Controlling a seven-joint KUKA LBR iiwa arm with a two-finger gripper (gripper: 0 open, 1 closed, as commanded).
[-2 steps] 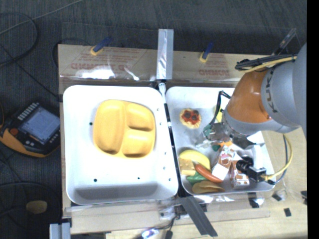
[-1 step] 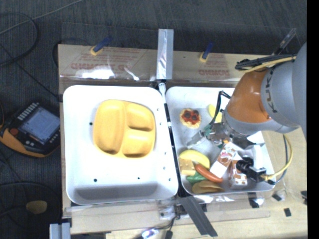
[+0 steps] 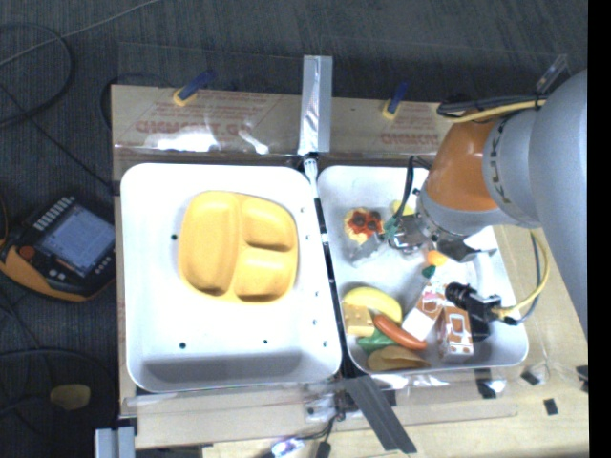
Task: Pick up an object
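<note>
— Where's your pincer, and is it wide or narrow?

— Low in the right bin, beside a small red-and-green toy. My own orange-banded wrist covers the fingers, so I cannot tell.

— Which way do things lie?

— An orange carrot-like piece runs slantwise, down toward the right, among a crowded heap I can't fully sort. The left bin bears one yellow divided tray.

— Count?

— Two bins, one tray.
</note>
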